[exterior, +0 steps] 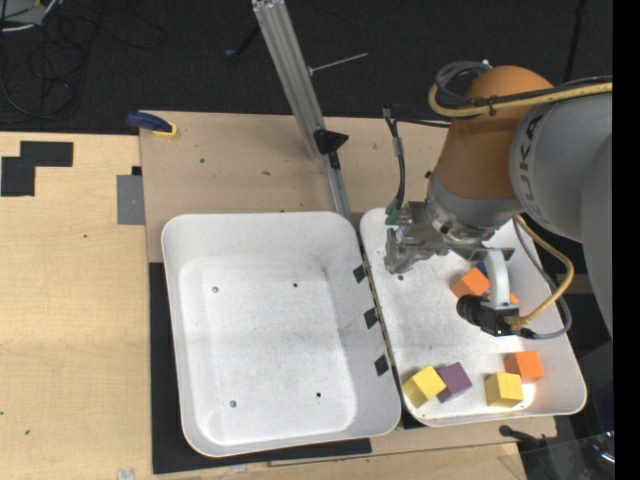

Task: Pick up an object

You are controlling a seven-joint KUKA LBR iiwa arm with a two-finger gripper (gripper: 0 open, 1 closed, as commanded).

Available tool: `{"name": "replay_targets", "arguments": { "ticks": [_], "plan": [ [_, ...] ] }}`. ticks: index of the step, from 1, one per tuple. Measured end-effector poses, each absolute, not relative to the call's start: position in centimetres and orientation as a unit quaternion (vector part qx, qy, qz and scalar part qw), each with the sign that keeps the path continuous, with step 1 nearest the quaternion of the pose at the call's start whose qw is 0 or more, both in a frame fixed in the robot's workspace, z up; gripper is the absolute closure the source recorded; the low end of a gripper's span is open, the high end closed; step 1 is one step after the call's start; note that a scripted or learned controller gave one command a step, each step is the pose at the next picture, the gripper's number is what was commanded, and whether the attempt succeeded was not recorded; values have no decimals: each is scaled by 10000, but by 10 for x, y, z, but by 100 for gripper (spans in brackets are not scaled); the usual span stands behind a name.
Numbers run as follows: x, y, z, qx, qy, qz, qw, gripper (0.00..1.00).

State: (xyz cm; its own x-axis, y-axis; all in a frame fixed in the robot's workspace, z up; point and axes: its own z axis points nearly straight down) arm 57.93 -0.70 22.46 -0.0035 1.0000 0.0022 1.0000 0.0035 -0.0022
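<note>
Claw (398,256) low over upper left of right bin (400,363), near the divider; whether clenched or released cannot be told, nothing visibly grasped. Blocks well apart from it: orange (470,283) to its right, yellow (424,385) and purple (454,378) touching at the near edge, another yellow (503,389) and orange (528,366) beyond. Probably still seeking a pick; next, line up over one block and descend.

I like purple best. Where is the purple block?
The purple block sits near the right bin's front edge, touching a yellow block on its left.
</note>
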Motion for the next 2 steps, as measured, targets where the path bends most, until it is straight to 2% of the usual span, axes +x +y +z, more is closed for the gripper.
{"name": "replay_targets", "arguments": {
  "ticks": [2],
  "plan": [
    [613,88,216,-7065,-7077,8,5,100]
  ]
}}
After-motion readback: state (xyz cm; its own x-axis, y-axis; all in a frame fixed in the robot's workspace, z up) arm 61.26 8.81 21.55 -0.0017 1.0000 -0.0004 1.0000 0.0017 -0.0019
